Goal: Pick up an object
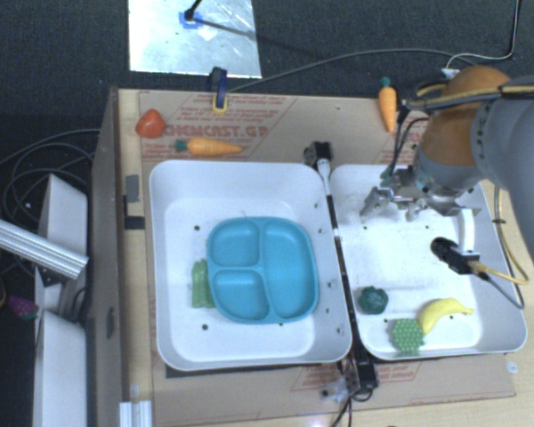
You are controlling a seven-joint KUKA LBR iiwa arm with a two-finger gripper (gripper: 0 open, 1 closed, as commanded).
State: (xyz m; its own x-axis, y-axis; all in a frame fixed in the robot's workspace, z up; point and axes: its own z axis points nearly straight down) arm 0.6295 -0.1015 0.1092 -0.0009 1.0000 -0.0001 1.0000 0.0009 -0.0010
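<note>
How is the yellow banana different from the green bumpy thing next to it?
The banana is yellow, smooth and curved, while the green bumpy thing is green, knobbly and chunkier in shape. The banana lies nearer the right bin's right wall; the green bumpy thing sits to its left, closer to the front edge. Both are small toy foods, lying together in the front corner of the same white bin, away from the claw.
</note>
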